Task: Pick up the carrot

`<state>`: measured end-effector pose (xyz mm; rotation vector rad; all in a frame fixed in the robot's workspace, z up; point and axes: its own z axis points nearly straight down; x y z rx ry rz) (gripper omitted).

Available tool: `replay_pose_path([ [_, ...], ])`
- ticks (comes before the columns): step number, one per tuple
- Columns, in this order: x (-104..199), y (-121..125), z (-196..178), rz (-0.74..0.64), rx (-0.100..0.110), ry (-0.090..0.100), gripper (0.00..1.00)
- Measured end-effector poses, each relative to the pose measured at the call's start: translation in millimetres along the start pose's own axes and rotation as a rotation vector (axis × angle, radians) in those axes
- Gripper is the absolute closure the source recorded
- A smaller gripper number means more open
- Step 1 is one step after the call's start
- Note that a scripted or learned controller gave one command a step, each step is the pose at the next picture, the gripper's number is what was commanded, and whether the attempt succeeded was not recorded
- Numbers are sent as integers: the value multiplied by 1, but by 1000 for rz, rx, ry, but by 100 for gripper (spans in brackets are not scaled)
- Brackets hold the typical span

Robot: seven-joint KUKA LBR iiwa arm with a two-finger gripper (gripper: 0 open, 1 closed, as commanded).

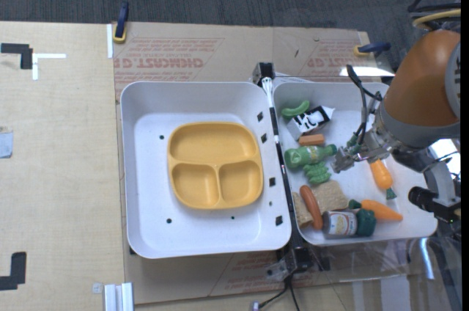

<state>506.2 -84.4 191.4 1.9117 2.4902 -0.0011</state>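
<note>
Claw (344, 159) over right bin (410, 229), spread or pressed together: cannot tell.

Two carrots: one (380, 174) just at claw's 4 o'clock, other (382, 210) at bin's 5 o'clock beside bottle (344, 224).

Risk: claw nearer green vegetables (311, 155) at its 9 o'clock; descent here likely grabs those, or nudges carrot aside.

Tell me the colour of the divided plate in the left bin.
Yellow-orange, plain; the plate shows clearly in the camera view.

The gripper (350, 158) hangs low in the right bin (344, 92). Just to its right lies a carrot (380, 175), apart from it; a second carrot (382, 210) lies below that. A green bottle (310, 155) lies just to its left. The yellow tray (215, 164) sits well left, in the other bin (139, 177).
</note>
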Motion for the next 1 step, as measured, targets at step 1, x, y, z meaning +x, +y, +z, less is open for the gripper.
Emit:
replay_pose_path([
  [1,-64,-11,61,-378,0,1,100],
])
